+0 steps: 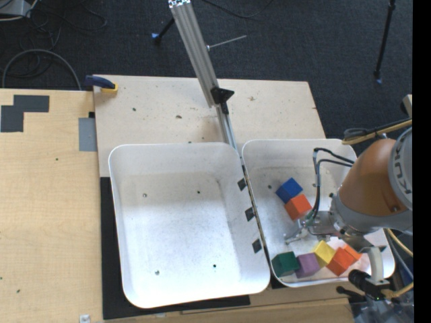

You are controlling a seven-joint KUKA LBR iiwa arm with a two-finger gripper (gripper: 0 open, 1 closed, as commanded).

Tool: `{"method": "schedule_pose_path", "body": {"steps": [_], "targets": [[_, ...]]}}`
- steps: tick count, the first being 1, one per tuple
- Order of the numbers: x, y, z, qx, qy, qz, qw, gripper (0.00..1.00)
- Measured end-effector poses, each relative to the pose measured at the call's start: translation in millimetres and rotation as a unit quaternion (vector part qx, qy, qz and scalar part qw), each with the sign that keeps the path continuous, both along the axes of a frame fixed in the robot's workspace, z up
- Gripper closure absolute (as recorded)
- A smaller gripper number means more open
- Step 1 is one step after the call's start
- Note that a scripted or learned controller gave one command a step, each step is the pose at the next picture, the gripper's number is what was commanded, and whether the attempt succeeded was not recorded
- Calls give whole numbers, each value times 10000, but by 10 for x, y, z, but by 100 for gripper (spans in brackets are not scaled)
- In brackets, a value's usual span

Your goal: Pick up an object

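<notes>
The right white bin (264,155) holds several small blocks. A blue cube (289,188) and a red-orange cube (297,206) sit together near its middle. Along the front wall lie a green block (285,263), a purple block (308,264), a yellow block (324,252) and an orange block (345,260). My gripper (300,233) is down inside this bin, just in front of the red-orange cube and behind the purple and yellow blocks. No block visibly sits in it. The grey arm with its orange band (372,179) covers the bin's right side.
The left white bin (121,200) lies beside the right one, with small black clips (249,213) along the shared wall. A slanted aluminium bar (200,52) rises behind the bins. Black cables (323,157) loop near the wrist.
</notes>
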State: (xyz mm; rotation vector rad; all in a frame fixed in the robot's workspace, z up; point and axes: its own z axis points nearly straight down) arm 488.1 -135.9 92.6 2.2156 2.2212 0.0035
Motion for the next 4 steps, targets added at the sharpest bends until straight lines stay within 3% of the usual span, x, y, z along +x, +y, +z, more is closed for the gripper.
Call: {"method": "schedule_pose_path", "body": {"steps": [1, 4], "targets": [[4, 138, 3, -16, -6, -17, 10000, 0], [4, 138, 3, -8, -11, -63, 10000, 0]]}}
